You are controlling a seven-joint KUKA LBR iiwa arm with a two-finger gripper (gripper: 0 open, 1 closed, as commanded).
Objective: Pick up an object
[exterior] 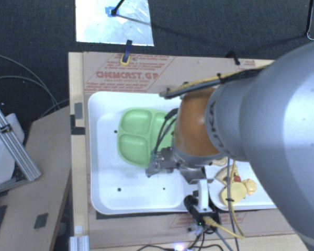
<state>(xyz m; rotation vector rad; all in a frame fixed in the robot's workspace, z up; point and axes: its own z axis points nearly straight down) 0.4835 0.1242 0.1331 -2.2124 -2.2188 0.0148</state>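
We see our gripper [156, 167] low over the left white bin [102, 140], at the edge of the pale green sectioned plastic tray [138, 136], presumably descending to grasp it.

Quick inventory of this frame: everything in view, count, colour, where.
white bins: 2, white, side by side on the bench; the left one in plain view, the right one mostly covered by the arm
green tray: 1, light green, with compartments, in the left bin toward its right side, partly under the arm
yellow object: 1, yellow with a red spot, in the right bin near its front edge; too covered to identify
cardboard sheet: 1, tan with red print, under the bins
foil-like sheet: 1, silvery, on the dark floor behind the bench
arm: 1, grey with orange band, reaching in from the right over both bins
gripper: 1, dark, at the tray's front right edge
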